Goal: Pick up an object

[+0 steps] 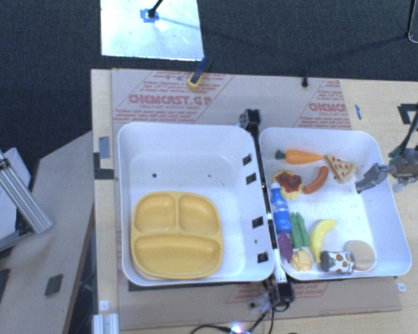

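camera view: curved yellow banana (321, 234), unpeeled

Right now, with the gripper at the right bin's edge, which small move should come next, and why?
Probably a short slide toward the pizza slice before lowering. The gripper sits near the right rim of the right bin with no object under it, and that slice is the closest toy.
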`<state>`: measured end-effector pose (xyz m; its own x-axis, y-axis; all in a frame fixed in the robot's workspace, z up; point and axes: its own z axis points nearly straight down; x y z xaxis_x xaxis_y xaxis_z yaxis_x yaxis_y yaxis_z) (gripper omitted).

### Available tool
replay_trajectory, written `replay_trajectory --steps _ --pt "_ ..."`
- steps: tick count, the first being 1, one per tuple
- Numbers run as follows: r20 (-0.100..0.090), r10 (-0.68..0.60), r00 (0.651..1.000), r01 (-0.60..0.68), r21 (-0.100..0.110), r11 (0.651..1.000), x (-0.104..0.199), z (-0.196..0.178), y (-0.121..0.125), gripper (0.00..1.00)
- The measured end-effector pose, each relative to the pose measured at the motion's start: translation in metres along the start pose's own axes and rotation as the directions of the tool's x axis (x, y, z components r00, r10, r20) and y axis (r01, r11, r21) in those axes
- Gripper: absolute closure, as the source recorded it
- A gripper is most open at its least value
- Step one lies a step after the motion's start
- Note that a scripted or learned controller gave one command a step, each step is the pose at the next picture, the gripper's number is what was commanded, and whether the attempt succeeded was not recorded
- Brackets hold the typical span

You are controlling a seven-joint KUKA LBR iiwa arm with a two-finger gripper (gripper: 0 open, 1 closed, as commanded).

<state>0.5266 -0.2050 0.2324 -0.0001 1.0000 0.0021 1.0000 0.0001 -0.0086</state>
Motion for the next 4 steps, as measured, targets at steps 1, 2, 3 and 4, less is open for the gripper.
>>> replay_trajectory --steps 1,2,3,4 --pt "0.003 -0.003 1.0 0.003 -0.01 1.0 0.0 -0.005 0.002 0.0" --pt "0.001 -0.002 1.0 0.002 -0.006 1.0 0.008 0.054 0.007 0.0" --pt "0.0 -0.002 1.0 0.002 -0.006 1.0 0.015 0.098 0.007 0.0" --pt "0.001 -0.001 1.0 0.001 -0.007 1.0 0.015 0.15 0.008 0.0"
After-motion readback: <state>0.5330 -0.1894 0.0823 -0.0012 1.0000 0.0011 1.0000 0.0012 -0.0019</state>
